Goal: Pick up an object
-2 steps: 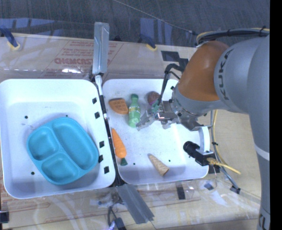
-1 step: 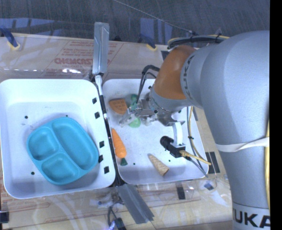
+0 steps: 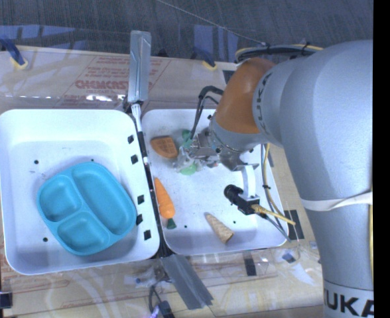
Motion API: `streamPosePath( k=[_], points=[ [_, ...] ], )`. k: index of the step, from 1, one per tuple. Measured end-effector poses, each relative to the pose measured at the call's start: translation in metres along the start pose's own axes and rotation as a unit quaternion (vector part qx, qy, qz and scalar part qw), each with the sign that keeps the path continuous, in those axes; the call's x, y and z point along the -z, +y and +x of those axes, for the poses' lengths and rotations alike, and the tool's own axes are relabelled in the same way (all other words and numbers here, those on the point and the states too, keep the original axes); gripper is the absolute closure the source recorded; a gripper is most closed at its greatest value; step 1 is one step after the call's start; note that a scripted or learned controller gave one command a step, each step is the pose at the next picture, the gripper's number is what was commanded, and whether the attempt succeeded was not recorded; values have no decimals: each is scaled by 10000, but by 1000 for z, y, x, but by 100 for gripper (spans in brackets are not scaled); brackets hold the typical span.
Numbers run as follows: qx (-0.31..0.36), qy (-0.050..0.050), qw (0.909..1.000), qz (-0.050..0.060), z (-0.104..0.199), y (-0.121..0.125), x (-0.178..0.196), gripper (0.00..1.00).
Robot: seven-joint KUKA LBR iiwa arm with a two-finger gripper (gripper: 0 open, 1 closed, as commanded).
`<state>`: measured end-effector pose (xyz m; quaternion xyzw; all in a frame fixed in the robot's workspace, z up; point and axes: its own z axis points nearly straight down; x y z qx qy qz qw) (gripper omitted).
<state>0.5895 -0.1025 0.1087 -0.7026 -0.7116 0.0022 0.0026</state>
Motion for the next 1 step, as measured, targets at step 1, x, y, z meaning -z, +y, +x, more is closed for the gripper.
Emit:
streamPosePath(
  k=[1],
  points=[
    [-10,3,10000,-75,42,7,111,100]
  ],
)
